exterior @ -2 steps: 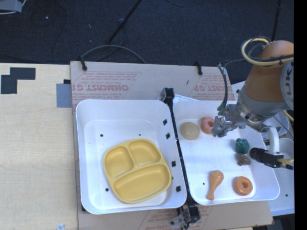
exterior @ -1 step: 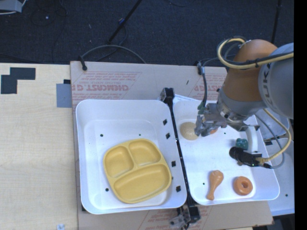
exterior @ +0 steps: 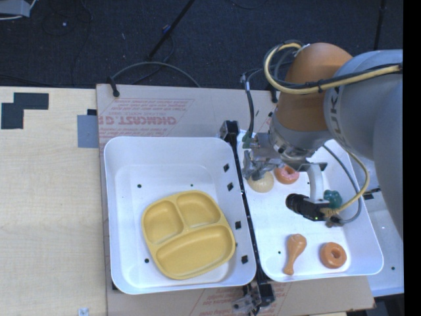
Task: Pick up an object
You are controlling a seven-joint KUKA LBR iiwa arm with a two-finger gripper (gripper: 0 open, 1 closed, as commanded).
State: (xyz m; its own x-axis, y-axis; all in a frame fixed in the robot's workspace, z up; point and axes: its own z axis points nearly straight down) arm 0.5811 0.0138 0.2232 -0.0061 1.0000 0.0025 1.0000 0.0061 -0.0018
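A: While the arm (exterior: pixel 368 104) reaches in from the right, where does the gripper (exterior: pixel 258 171) sit?

B: Low over the right bin (exterior: pixel 368 242), in its upper left corner, just beside the wall shared with the other bin.

A: Claw apart or together?

B: Cannot tell, the wrist hides it from above.

A: Nearest object?

B: A cream round toy food piece (exterior: pixel 262 184), right at the gripper's tip. Touching or just below it, cannot tell which. It lies on the bin floor by the left wall.

A: Anything next to it?

B: A pink-iced doughnut (exterior: pixel 287 174), just beside it on the right.

A: Rest of that bin?

B: A toy chicken drumstick (exterior: pixel 294 252) near the front edge, thick end pointing away from the edge. An orange doughnut (exterior: pixel 333 255) lies near it on the right, not touching.

A: Left bin?

B: The left bin (exterior: pixel 125 176) holds a yellow three-compartment plate (exterior: pixel 191 236), flat, set askew, toward the front right.
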